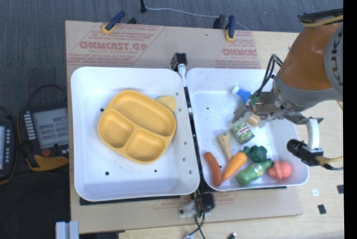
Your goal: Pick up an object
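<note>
Right bin [212,82] — green can [242,132] just below tool [252,113].

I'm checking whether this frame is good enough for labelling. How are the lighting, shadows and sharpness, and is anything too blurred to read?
Camera view: lighting is soft and even, with faint shadows under the yellow tray; the white bins are bright but keep detail; the carrot and broccoli read clearly; the whole frame is slightly soft; the hand is dark, cluttered and hard to resolve.
</note>
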`<state>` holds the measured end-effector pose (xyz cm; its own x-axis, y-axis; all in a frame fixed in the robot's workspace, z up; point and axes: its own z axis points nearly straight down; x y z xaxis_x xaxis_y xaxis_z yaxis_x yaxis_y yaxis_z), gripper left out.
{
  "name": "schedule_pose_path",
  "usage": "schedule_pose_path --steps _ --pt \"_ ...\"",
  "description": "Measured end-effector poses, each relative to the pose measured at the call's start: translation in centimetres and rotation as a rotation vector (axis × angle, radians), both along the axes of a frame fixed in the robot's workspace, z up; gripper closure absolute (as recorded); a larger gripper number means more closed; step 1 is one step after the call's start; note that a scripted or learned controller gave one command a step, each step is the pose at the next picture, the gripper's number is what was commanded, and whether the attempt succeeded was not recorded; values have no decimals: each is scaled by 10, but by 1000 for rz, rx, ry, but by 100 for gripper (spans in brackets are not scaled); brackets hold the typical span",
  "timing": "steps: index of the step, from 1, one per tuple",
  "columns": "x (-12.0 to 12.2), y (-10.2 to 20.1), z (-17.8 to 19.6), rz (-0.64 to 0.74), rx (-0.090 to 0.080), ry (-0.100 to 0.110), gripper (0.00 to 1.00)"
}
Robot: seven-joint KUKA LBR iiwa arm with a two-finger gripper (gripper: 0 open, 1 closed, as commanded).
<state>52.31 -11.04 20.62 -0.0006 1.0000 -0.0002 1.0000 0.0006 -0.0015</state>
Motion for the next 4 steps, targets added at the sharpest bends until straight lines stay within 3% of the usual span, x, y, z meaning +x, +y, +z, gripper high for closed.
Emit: schedule_pose_path --steps 1,2,3,4 --pt "2 -13 -109 0 -1 -5 0" --pt "71 -37 -112 1 -6 -18 0" --pt "118 -28 -113 -5 -8 4 0" --pt "117 -28 -103 -4 -10 5 100"
